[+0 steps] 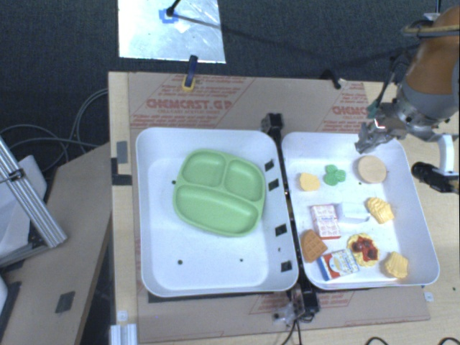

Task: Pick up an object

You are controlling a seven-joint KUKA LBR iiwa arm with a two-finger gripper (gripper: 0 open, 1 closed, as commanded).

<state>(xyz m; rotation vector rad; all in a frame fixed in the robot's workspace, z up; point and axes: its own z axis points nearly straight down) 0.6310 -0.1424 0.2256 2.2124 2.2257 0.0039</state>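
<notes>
Over the right bin's [424, 261] far corner, my gripper [368, 139] hangs just above the round tan cookie [372, 169]; honestly can't tell if my fingers are open or shut.

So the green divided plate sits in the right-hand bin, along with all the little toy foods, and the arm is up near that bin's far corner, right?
Not quite. The camera view shows the green divided plate in the left bin, by itself. The little toy foods lie in the right bin, and the gripper is indeed near that bin's far corner.
</notes>
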